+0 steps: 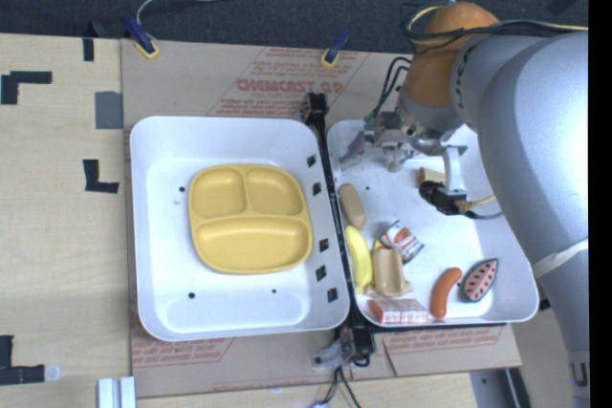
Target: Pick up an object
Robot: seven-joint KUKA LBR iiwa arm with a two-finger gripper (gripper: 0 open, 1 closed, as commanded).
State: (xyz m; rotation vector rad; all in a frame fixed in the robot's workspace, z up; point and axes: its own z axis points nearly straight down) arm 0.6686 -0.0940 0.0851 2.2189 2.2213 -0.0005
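Banana long axis near-far, hand above right bin

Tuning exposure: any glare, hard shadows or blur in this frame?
Camera view: even, soft light; left bin bright white, near blown out, its rim casting a faint shadow; yellow tray crisp; arm close to the lens, large and slightly soft; small items in the right bin resolve coarsely.

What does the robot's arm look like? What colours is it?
The arm is fat, round and smooth grey, with a shiny orange band above the wrist. Thin black cables loop around the band. The gripper at its end is small, grey metal.
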